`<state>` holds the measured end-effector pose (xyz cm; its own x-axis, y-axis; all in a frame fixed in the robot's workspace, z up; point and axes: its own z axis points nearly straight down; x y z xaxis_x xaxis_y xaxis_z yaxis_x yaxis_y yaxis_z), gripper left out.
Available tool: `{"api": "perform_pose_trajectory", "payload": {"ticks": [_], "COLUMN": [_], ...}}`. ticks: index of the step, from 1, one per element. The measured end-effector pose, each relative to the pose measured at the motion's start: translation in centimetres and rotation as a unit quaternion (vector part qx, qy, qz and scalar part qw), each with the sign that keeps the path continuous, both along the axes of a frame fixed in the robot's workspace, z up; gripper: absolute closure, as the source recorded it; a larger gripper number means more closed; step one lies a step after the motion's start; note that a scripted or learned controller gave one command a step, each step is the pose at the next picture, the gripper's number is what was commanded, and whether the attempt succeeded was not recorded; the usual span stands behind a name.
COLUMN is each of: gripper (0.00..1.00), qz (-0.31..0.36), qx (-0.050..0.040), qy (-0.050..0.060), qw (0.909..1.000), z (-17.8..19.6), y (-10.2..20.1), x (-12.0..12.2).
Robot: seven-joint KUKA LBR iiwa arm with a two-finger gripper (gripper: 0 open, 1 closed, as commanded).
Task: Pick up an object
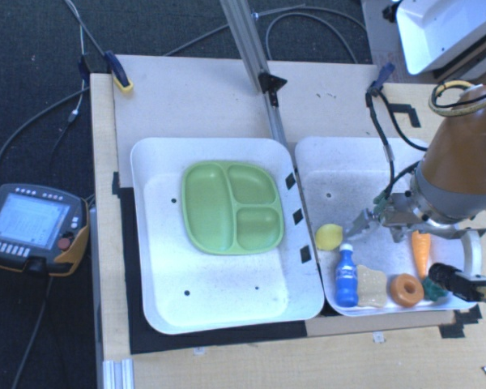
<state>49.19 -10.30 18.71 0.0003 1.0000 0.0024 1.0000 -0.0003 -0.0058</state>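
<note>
Dark carpet surrounds a pale bench [194, 96] that bears two shallow white bins side by side. Across the left bin [219, 298] lies a green divided plate [231, 207], its three compartments facing up, set toward the bin's upper middle. Reaching in from the right, the grey arm with its orange band [462, 160] hangs over the right bin [340, 164], and the gripper [371, 220] sits low above the bin floor just right of a yellow ball [329, 236]; whether its grip is slack or clenched cannot be told, and nothing is visibly caught in it. Along the near edge of the right bin the small things cluster: a blue bottle [346, 276] with a white cap, a tan sponge-like block [372, 287] touching it, an orange ring [406, 290] beside that, and an orange carrot [421, 252] standing just above the ring. Left of the bench, a teach pendant [32, 229] rests on the carpet.
</note>
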Motion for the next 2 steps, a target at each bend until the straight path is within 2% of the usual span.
{"api": "perform_pose_trajectory", "payload": {"ticks": [2], "gripper": [0.00], "qz": [0.000], "qx": [0.0004], "qy": [0.000], "qw": [1.0000], "z": [-10.0], "y": [0.0], "x": [-1.0]}}
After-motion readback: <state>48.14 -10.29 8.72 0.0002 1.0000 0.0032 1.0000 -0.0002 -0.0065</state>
